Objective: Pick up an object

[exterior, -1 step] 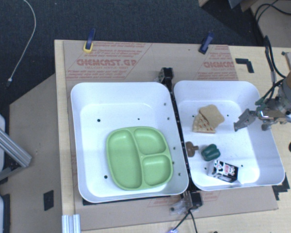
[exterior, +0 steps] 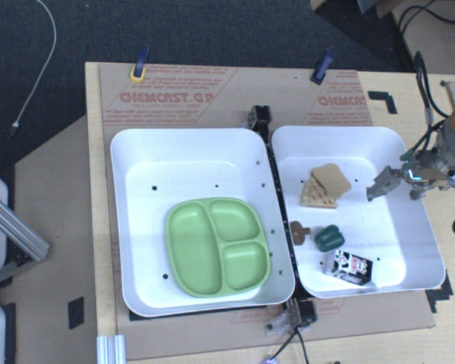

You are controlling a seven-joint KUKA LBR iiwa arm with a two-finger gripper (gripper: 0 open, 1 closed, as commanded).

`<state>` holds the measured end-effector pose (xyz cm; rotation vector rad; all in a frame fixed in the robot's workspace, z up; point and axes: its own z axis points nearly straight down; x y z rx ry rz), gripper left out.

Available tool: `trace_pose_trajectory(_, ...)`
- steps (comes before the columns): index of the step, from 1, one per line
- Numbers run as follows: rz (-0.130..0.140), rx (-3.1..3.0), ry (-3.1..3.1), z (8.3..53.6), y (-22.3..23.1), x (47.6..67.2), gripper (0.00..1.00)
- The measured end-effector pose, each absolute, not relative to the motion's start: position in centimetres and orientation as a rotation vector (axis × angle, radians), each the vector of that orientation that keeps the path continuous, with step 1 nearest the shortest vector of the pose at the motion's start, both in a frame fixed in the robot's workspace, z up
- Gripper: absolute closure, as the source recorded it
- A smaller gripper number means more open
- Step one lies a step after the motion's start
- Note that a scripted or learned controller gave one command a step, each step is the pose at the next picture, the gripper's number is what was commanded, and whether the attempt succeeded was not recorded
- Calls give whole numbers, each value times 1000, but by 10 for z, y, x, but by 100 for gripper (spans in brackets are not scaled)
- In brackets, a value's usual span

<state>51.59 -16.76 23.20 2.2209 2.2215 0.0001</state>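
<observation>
The right bin (exterior: 409, 241) holds a tan sandwich-shaped wedge (exterior: 324, 186), a small brown piece (exterior: 298, 233), a dark green lump (exterior: 329, 238) and a black-and-white packet (exterior: 353, 267). My gripper (exterior: 399, 189) hangs over the bin's upper right part, to the right of the wedge and apart from it. Its two grey fingers (exterior: 379, 184) are spread open with nothing between them. In the left bin (exterior: 136, 165) lies a light green divided plate (exterior: 216, 246).
A black clamp (exterior: 259, 117) sits at the top of the seam between the bins. Blue clips (exterior: 321, 67) hold the brown board at the back. A cable (exterior: 423, 82) runs down beside the arm at the right edge.
</observation>
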Motion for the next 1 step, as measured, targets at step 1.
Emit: trace_pose_trajectory(1,-1,2223,2222,180,-157,516,0)
